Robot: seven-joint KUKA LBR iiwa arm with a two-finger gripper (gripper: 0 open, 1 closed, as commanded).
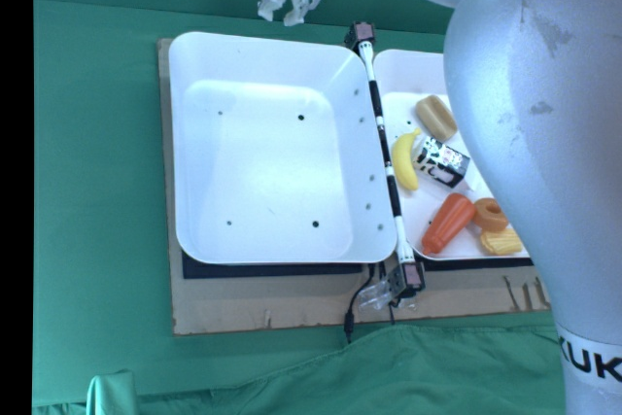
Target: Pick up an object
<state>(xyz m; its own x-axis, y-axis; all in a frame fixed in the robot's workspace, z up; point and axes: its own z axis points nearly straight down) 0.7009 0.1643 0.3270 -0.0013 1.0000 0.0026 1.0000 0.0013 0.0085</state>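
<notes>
Gripper [285, 13]: at the top of the view, above the far rim of the left bin; two pale fingers [267, 3] pointing down, set a little apart, nothing between them.

Left bin [209, 63]: directly below the gripper, shallow, white, a few small dark dots on its floor.

Divider bar [379, 126]: black and white, just right of and below the gripper, running along the seam between the two bins, with a small fitting at each end.

Right bin [398, 73]: right of the gripper, partly covered by the grey arm [525, 92].

Contents of right bin, all well apart from the gripper, below and to its right:
- banana [403, 162], yellow, nearest the divider;
- black and white can [442, 162], lying on its side, touching the banana;
- brown bread-like item [436, 117], behind the can;
- orange carrot [448, 222], tilted, toward the near rim;
- orange ring [490, 214], just right of the carrot;
- yellow ridged piece [501, 242], touching the ring's near side.
</notes>
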